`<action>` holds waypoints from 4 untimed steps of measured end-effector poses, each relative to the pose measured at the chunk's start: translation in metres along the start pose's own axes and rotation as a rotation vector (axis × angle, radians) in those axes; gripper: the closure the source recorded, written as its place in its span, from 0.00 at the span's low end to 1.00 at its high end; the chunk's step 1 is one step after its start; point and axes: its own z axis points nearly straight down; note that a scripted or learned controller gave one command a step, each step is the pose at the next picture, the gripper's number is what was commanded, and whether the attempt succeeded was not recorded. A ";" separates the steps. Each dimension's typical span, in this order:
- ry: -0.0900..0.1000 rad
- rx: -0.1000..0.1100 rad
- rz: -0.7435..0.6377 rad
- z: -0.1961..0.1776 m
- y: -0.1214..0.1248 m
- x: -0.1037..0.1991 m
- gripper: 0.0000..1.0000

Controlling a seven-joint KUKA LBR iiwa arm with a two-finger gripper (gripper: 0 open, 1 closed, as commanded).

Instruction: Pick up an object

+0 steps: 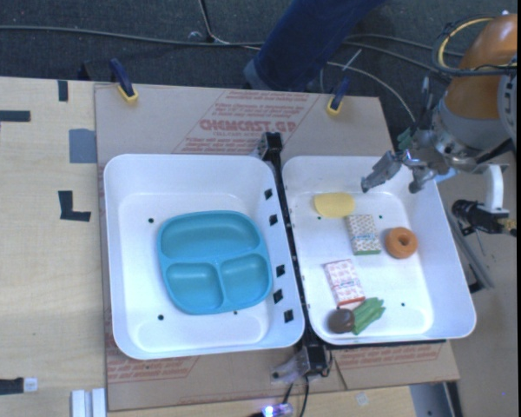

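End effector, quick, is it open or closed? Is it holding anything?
End effector: open, holding nothing, above the far edge of the right bin.

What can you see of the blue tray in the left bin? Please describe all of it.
The blue tray is a light blue divided plate that looks like smooth plastic. It has rounded corners and three compartments: one long one along the far side and two smaller ones along the near side. It lies flat and slightly turned on the floor of the left bin, roughly in the middle. Nothing rests in it, and it is clear of the bin's walls.
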 end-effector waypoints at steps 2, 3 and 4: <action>0.000 0.004 -0.001 0.109 -0.001 0.010 0.00; -0.002 -0.001 -0.001 0.135 -0.001 0.011 0.00; -0.003 -0.004 -0.002 0.122 0.000 0.010 1.00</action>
